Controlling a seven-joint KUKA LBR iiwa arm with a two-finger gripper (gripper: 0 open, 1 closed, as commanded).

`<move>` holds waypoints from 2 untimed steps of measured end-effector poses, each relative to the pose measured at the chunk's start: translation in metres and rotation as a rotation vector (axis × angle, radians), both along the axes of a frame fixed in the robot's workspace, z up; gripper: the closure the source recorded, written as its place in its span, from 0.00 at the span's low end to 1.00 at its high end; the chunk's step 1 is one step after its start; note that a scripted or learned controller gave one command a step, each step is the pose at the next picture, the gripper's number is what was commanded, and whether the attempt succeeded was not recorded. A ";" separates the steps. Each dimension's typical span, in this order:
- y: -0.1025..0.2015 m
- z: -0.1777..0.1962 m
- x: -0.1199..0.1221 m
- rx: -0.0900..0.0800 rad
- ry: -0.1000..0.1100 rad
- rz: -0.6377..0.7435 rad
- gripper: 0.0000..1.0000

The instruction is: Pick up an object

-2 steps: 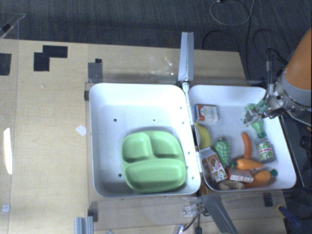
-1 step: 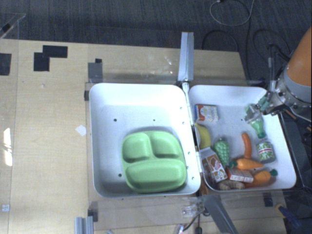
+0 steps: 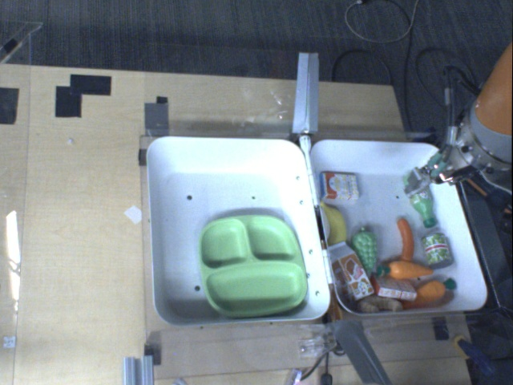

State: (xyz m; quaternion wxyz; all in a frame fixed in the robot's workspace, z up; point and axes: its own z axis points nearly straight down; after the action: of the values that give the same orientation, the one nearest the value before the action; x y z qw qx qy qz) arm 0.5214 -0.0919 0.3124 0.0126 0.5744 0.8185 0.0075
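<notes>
My gripper hangs over the upper right part of the right bin, on the grey arm with its orange band. A small green bottle sits right under it; whether they touch is unclear. Lower in the bin lie a red sausage, a green can, two carrots, a green bumpy fruit, a banana, a white carton and a snack box.
The left bin holds a green divided tray in its lower half. A metal rail runs up from the wall between the bins. Cables lie on the dark floor beyond the bench.
</notes>
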 end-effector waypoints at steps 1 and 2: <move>0.001 0.012 0.002 -0.001 -0.007 0.006 1.00; 0.060 0.014 -0.033 0.003 0.023 -0.003 1.00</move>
State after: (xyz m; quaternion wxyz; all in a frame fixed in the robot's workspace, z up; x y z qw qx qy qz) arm 0.4880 -0.0320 0.3259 0.0024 0.5756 0.8177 0.0020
